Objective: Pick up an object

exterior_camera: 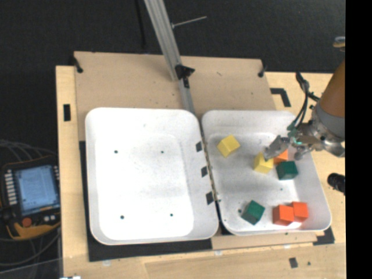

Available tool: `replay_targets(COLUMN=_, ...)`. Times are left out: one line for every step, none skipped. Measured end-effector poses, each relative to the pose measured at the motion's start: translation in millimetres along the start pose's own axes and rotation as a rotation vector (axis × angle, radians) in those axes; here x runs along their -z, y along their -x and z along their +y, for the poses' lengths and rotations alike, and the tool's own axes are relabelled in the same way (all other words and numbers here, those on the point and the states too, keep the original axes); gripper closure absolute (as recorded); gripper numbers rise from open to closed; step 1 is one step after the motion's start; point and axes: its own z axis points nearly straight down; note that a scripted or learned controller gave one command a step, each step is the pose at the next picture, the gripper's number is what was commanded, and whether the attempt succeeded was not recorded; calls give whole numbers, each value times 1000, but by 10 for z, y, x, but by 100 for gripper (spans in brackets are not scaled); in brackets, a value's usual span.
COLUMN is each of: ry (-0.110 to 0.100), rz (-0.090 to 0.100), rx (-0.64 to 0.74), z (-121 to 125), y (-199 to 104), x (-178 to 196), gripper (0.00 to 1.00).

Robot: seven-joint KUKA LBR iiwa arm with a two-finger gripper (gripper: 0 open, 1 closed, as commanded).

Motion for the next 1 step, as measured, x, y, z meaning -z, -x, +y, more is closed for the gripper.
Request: replay_targets(ry=1, rz=0, rx=-2, z=0, y=1, x=0, gripper=0)
